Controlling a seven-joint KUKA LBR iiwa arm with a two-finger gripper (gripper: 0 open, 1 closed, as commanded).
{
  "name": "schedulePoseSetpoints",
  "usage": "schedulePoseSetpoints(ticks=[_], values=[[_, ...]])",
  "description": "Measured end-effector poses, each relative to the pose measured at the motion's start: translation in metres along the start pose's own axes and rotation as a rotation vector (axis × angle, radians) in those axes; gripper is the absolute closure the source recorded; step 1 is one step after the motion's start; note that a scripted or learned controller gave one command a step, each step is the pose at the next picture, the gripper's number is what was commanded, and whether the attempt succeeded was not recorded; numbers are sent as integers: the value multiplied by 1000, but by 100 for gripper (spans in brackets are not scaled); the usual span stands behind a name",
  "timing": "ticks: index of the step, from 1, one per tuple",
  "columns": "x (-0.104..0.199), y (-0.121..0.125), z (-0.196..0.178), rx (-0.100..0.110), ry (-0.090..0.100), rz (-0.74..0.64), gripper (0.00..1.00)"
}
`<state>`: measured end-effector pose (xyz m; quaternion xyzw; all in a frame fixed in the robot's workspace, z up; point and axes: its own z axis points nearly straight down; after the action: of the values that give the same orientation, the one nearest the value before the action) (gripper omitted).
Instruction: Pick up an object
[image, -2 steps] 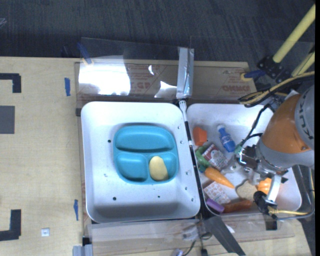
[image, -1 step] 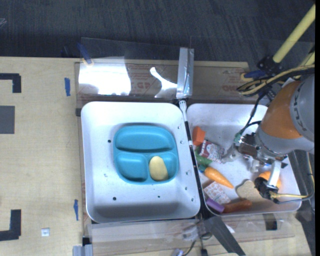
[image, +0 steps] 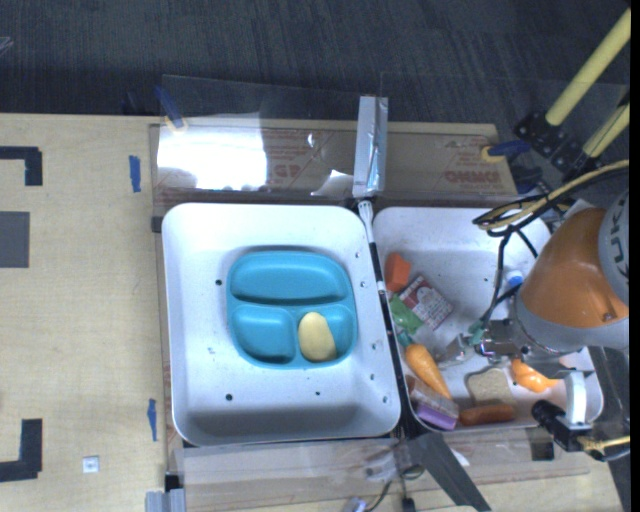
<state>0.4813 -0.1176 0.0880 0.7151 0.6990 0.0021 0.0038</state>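
Note:
The right bin (image: 440, 232) holds several toy foods: an orange piece (image: 398, 270), a printed packet (image: 427, 301), a green piece (image: 405, 321), a carrot (image: 428, 369), a purple piece (image: 436, 408), a sausage (image: 486, 412), a bread slice (image: 488, 382) and a small orange item (image: 532, 378). My gripper (image: 480, 346) is low in this bin, just above the bread slice and to the right of the carrot. The arm's orange band (image: 570, 282) hides the bin's right part. I see nothing clearly held.
The left bin (image: 190, 300) carries a blue divided plate (image: 290, 278) with a yellow oval object (image: 317, 336) in its lower right compartment. A clear divider (image: 368, 150) stands behind the bins. Black cables (image: 520, 222) and yellow poles (image: 590, 62) crowd the upper right.

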Motion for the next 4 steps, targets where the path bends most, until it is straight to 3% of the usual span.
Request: schedulePoseSetpoints(ticks=[1,2,3,4], values=[[-25,17,1,3,4,18,0],[20,48,1,1,0,104,0],[19,1,0,-4,1,-66,0],[68,18,-154,3,3,-225,0]])
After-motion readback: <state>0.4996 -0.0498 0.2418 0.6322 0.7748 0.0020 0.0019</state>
